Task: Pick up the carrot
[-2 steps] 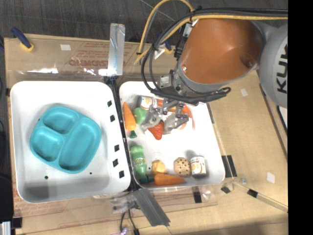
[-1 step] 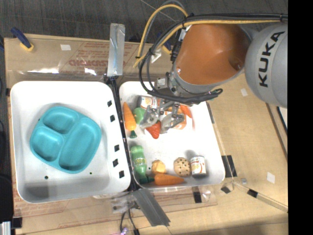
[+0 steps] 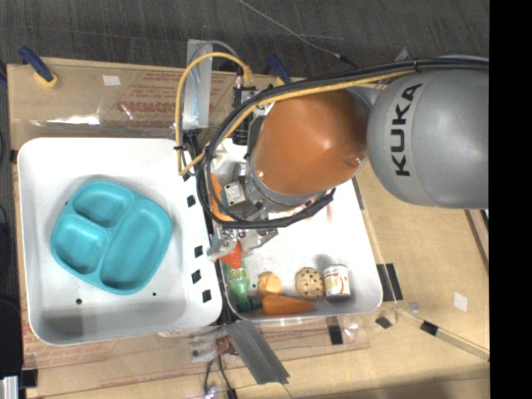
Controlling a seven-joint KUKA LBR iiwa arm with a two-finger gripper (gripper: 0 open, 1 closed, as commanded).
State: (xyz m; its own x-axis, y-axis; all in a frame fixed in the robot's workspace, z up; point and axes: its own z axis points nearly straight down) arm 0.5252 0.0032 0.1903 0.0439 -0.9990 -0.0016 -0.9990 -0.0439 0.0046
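While the arm (image 3: pixel 332 152) hangs over the right bin (image 3: pixel 366 248), the carrot (image 3: pixel 285 305) waits at that bin's near wall.
End effector (image 3: pixel 237 248) sits low above the bin's left corner, by an orange-and-green piece (image 3: pixel 233 260) — spread or pressed together, I cannot tell! Carrot lies flat, long axis along the near wall, taper pointing right toward the small can (image 3: pixel 336 281), just below the spotted ball (image 3: pixel 309 282). Nothing's pinning it, so the approach looks possible.
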